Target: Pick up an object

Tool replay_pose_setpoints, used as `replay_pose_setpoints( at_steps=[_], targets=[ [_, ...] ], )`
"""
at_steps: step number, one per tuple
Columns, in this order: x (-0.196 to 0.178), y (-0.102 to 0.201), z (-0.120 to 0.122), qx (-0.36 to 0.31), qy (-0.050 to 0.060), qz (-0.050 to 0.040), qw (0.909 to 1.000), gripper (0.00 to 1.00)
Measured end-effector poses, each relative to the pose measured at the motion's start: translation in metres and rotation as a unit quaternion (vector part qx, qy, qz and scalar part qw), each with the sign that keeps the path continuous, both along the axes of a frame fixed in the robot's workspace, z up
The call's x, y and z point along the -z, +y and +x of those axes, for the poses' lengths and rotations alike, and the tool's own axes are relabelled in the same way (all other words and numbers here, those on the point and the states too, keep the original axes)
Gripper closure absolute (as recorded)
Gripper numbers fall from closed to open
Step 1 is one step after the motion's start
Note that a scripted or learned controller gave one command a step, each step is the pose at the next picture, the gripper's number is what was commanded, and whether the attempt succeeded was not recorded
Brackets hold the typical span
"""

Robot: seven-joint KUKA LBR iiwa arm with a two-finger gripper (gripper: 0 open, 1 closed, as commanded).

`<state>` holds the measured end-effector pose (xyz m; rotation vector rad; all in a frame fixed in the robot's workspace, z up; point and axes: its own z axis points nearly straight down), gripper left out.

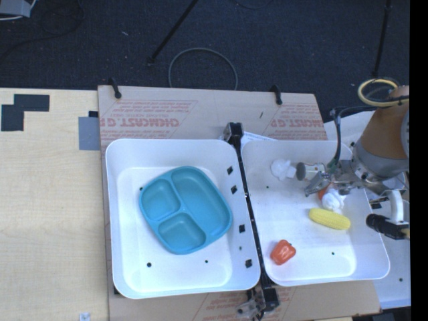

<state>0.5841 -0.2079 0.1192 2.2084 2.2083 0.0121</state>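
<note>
The gripper (321, 182) hangs low over the right bin (374, 273), near that bin's far right part, with the grey arm and its orange band (386, 129) coming in from the right edge of the bench. I cannot tell if the gripper is spread or pressed together, because the metal parts blur into each other, and I see nothing caught in it. Just under and beside the gripper sits a small white and red thing (332, 199), so close that the two look like they touch; I cannot make out what it is. A step closer to the near edge of the bin lies a yellow corn cob (330, 219). Its long side runs across the bin, tipped a little, with one end pointing at the middle wall and the other end pointing at the right wall. So the corn is the next nearest thing, on the near side of the gripper. A white lump (281, 170) rests toward the far edge of the bin, a little way off on the side toward the middle wall. An orange-red pepper (283, 252) sits well apart, close to the near edge. The left bin (127, 273) holds a blue tray (184, 209) with three parts, far from the gripper. I think the small white and red thing is the easiest one to grab, as it needs only a short drop.
</note>
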Motion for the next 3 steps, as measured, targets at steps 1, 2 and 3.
replay_pose_setpoints(
  at_steps=[1, 2, 3],
  targets=[
    [-0.010, -0.002, 0.000, 0.001, -0.001, -0.0022, 1.0000, 1.00],
    [-0.053, -0.004, -0.003, 0.000, 0.009, 0.0034, 1.0000, 1.00],
    [-0.110, 0.005, -0.001, -0.001, 0.007, 0.0032, 1.0000, 1.00]
  ],
)
